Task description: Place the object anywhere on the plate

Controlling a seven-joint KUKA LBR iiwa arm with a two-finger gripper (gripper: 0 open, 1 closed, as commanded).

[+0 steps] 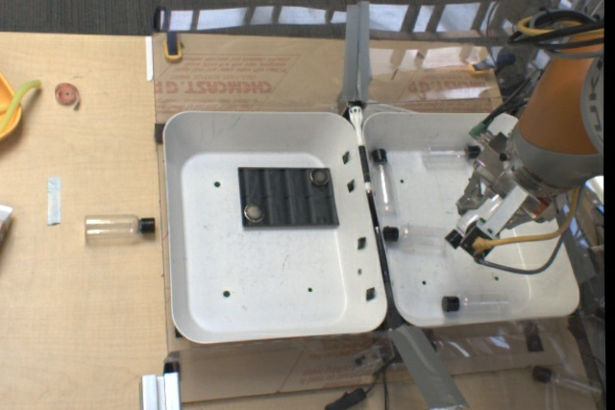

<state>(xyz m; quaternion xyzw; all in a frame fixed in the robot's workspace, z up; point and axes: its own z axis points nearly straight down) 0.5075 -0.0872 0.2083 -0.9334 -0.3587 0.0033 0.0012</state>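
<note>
A dark ribbed plate (pixel 288 199) lies flat in the left bin (pixel 192 302). Two small round pieces rest on it, one at its top right corner (pixel 320 177) and one at its lower left (pixel 253 213). In the right bin (pixel 538 302) lie several clear vials with black caps: one along the left wall (pixel 382 185), one near the back (pixel 444 155), one at mid-left (pixel 404 231) and one near the front edge (pixel 476 304). My gripper (pixel 478 197) hangs over the right bin's middle, right of the mid-left vial, its tips hidden under the wrist.
On the wooden bench left of the bins lie a clear bottle with a black cap (pixel 115 227), a small red disc (pixel 65 93), a pale strip (pixel 54 201) and an orange object (pixel 8 107) at the edge. Cardboard and a metal frame stand behind the bins.
</note>
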